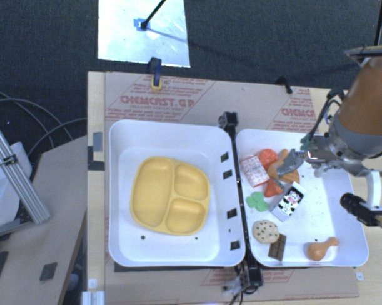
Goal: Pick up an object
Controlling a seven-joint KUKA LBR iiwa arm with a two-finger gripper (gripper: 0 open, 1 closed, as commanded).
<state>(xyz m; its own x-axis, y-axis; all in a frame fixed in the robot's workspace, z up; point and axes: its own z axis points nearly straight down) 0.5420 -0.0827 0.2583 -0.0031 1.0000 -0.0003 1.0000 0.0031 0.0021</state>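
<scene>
Toy food is what's up for grabs, all piled in the right bin (356, 248), while the left bin (115, 177) just has a yellow divided plate (171, 195) sitting in it. The gripper (295, 160) is down over the far-left part of the right bin, right at a cluster: a pink-and-white wafer-looking block (253, 170), an orange piece (284, 169) and something red (273, 188) packed together. Honestly can't tell if the claw is open or closed from this angle, and nothing visibly sits between its tips. These all look like light hollow plastic, stiff, probably a bit slick, not fragile. In a tight pile like that they'll likely skid sideways instead of getting pinched. Easier targets imo: the cookie (264, 231) lies flat, so that's a poor pinch, but the drumstick (322, 248) on the near right is well apart from everything and has a narrow bone end to close on. The little cow-print carton (289, 202) has flat parallel sides, a good grab across its short width. There's also a green piece (257, 200) and a brown bar (277, 247).
</scene>
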